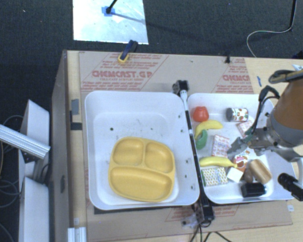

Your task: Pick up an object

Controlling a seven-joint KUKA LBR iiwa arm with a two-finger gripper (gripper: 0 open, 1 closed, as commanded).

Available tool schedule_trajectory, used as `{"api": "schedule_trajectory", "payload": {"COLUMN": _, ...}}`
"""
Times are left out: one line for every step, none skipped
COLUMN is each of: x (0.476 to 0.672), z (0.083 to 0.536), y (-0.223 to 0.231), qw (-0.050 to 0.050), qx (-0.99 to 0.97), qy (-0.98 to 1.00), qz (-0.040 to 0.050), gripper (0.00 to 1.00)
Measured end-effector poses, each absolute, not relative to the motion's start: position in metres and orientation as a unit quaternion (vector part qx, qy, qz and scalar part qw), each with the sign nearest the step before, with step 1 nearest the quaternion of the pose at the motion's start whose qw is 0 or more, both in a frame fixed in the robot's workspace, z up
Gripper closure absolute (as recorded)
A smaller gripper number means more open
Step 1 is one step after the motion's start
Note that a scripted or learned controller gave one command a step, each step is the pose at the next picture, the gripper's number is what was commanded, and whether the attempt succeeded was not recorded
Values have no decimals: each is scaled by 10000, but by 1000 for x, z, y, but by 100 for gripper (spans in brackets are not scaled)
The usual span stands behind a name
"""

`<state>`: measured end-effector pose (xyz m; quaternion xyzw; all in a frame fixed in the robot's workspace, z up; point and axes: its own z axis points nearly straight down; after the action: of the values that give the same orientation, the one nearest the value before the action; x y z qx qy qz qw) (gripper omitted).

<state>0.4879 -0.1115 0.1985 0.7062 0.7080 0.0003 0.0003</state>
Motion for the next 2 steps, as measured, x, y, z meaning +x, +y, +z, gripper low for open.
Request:
{"api": "schedule_trajectory", "payload": {"x": 514, "z": 105, "y": -115, "qw": 119, "qx": 7064, "qy": 7077, "qz": 59, "gripper": 0}}
{"api": "schedule_trajectory", "payload": {"x": 625, "z": 90, "y": -163, "qw": 87, "qx": 7053, "qy": 7089, "qz": 44, "gripper": 0}}
